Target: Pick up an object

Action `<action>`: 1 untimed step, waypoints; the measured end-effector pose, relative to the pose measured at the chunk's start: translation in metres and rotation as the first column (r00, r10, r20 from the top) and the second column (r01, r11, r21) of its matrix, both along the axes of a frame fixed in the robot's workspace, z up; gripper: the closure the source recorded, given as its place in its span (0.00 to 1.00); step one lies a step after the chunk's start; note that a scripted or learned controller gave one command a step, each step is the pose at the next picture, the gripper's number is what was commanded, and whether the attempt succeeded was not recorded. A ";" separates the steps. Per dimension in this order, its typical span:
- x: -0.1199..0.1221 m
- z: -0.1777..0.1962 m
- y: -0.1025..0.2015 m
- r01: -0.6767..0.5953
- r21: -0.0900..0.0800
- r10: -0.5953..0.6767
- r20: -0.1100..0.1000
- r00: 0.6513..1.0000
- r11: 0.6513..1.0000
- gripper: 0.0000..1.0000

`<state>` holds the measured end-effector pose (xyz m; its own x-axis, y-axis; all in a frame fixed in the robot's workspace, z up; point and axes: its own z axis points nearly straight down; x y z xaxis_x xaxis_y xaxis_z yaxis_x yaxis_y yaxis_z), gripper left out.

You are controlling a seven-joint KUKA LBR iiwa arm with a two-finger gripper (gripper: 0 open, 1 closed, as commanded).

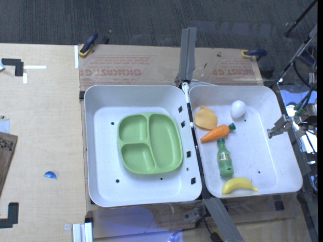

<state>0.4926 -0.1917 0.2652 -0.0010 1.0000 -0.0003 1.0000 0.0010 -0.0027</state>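
— Where is the gripper?

— A grey metal piece, probably the gripper, pokes in over the right wall of the right bin; it is small and half lost against the clutter at the edge, so how far it stands open cannot be told.

— Does it hold or touch anything?

— Nothing shows in it; it hangs above bare white floor, well apart from every object in that bin.

— And the objects themselves?

— All five lie in the right bin; a white egg sits near the far wall; a yellow-orange piece lies by the left wall, just beside the egg's side of the bin; a carrot lies slantwise below it, its green end towards the egg; a green bottle lies on its side just under the carrot, cap towards it; a banana rests at the near wall, close to the bottle's base.

— What of the left bin?

— It holds a green divided plate, flat in the middle; three compartments show; cardboard lies behind both bins.
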 end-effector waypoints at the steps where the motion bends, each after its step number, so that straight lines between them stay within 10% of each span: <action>1: 0.072 -0.097 0.059 -0.245 0.001 0.245 0.000 0.969 0.969 0.00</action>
<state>0.5646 -0.1328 0.1684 -0.2461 0.9692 0.0005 0.9692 0.2462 -0.0026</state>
